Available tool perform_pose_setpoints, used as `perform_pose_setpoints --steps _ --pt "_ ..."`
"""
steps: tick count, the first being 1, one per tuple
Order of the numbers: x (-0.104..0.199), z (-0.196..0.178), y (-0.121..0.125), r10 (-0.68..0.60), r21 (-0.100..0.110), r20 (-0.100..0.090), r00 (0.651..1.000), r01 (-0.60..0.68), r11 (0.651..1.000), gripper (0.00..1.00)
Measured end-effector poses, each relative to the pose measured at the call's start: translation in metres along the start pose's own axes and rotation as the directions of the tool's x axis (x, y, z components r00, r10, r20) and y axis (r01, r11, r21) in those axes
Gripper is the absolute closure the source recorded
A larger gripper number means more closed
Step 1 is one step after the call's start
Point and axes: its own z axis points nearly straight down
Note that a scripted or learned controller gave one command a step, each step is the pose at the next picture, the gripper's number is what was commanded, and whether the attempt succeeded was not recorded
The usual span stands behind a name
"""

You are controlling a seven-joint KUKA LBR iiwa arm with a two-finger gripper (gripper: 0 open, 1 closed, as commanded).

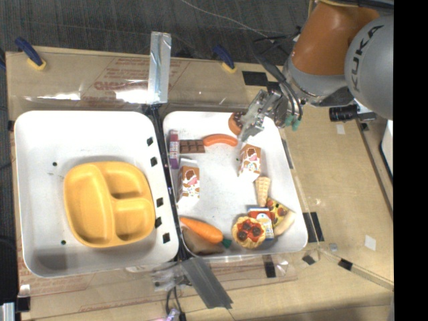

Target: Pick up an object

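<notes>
- Two shallow white bins side by side on a bench (pixel 334 179); left bin (pixel 33 146), right bin (pixel 221 192).
- In the left bin, a yellow divided tray (pixel 107 202), lying flat near the middle.
- Reaching in from the right, a grey arm (pixel 364 45) with an orange band, wrist above the right bin's far right corner.
- Gripper (pixel 246 134) pointing down and to the left over the far end of the right bin, just above a small carton (pixel 249 160); fingers slightly parted, with nothing seen between them.
- Beside the gripper's far side, a brown round item (pixel 235 122), partly hidden, kind unclear.
- Just left of the gripper, a sausage (pixel 219 140) lying crosswise, with a chocolate bar (pixel 192 146) touching or nearly touching its left end.
- Along the right bin's left wall, a thin purple stick (pixel 174 149), standing lengthwise.
- Near the left wall, a second small carton (pixel 189 182), well apart from the first.
- Below the first carton, an ice cream cone (pixel 262 190), pointing toward the near side.
- At the near right corner, a pizza (pixel 250 231) and a pizza slice (pixel 279 216), crowded together, with a small card-like piece lying on them.
- At the near left corner, a carrot (pixel 200 230), lying on a brown item underneath.
</notes>
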Motion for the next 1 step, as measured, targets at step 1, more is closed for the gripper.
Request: perform_pose_setpoints --steps 1 --pt "0.0024 0.1503 -0.0099 -0.333 -0.003 -0.007 0.943 0.333 0.943 1.00"
